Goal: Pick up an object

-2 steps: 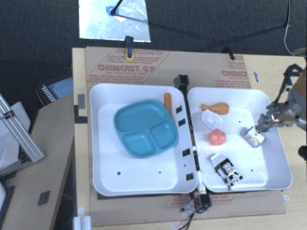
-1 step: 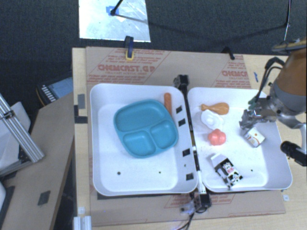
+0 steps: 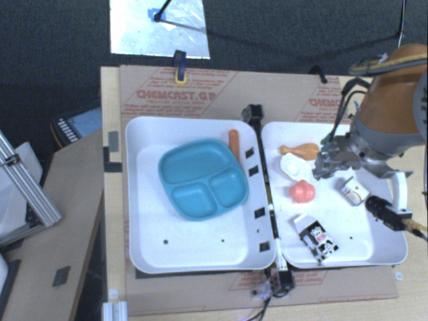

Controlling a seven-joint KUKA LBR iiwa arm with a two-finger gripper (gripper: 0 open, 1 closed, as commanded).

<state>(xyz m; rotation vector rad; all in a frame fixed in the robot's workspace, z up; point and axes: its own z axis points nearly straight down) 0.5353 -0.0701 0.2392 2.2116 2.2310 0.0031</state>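
The end effector [image 3: 326, 164] hangs over the right bin [image 3: 381, 246], near a pink toy [image 3: 302, 191]; a blue tray [image 3: 202, 178] fills the left bin [image 3: 144, 199].

Desk [image 3: 80, 179] across centre of frame, tan surface. Cardboard sheet [image 3: 200, 89] with red print flat on top. Two shallow white bins side by side on cardboard: left bin [image 3: 144, 246] at centre, right bin [image 3: 381, 246] toward right edge, inner walls touching along a black divider strip [image 3: 264, 179]. Yellow clamp [image 3: 180, 72] at upper edge of cardboard.
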